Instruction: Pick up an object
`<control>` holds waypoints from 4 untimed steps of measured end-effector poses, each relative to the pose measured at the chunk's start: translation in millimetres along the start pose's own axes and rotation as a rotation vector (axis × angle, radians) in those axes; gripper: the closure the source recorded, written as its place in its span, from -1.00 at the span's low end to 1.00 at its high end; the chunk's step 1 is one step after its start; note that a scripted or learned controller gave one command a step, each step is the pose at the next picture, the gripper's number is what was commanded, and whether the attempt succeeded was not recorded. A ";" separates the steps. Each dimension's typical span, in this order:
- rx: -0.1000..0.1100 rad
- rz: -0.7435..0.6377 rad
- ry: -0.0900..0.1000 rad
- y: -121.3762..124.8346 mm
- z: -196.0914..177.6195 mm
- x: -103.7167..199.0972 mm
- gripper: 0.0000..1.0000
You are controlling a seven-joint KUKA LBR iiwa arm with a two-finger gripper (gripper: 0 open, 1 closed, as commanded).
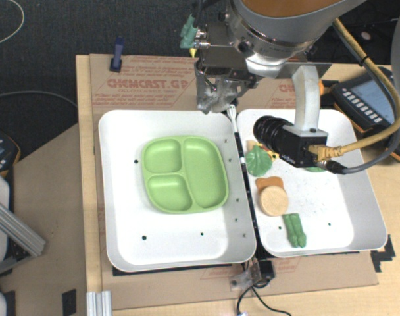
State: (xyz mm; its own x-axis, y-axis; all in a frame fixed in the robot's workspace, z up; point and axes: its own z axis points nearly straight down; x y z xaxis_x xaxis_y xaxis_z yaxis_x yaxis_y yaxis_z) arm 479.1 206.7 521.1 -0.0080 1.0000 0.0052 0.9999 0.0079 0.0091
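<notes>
The hand (216, 104) is hung above the left bin's (121, 236) far edge; its grip cannot be told. Nothing is seen lifted yet.

A green divided plate (185, 174) lies in the left bin (121, 236), while the tool (216, 101) hangs at that bin's one o'clock rim, above the surface (95, 84).

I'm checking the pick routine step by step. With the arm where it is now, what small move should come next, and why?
Probably swing the gripper toward the right bin and lower it. It hangs over the back rim of the left bin, which holds a green divided plate. The small pickable things, a green toy, a tan round block and a green pickle, lie in the right bin.
</notes>
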 end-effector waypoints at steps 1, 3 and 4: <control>0.012 0.013 -0.006 -0.6 10.1 -62.6 1.00; 0.015 0.013 -0.007 -2.2 144.6 -93.0 1.00; 0.003 0.005 -0.002 -0.9 94.0 -67.7 1.00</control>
State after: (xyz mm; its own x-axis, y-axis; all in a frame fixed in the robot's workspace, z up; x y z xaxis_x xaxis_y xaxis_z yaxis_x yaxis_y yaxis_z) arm 479.6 139.5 426.8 -0.0032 1.0000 0.0027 1.0000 0.0032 0.0064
